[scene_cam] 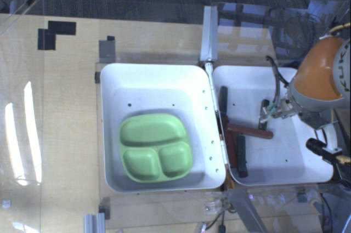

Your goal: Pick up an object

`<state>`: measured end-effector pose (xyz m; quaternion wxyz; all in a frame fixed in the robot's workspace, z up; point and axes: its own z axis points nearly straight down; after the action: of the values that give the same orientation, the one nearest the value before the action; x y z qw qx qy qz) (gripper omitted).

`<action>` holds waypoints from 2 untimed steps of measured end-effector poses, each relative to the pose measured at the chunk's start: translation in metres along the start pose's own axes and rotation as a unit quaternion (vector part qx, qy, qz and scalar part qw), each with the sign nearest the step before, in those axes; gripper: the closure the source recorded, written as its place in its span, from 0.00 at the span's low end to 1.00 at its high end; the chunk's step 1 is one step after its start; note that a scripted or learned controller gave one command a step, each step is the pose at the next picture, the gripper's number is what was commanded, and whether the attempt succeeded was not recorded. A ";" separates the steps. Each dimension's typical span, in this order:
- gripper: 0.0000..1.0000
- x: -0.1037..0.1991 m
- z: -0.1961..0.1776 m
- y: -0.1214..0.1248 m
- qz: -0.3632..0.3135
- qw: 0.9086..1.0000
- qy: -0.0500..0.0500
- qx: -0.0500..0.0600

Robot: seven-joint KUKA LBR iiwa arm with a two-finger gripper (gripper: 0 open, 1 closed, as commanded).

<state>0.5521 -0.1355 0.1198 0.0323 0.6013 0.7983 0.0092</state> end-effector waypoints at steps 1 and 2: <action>0.00 0.000 0.000 0.000 0.000 1.000 0.000 0.000; 0.00 -0.053 0.034 0.016 0.015 1.000 0.017 0.022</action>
<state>0.5841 -0.1828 0.0893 0.0056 0.6136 0.7896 0.0026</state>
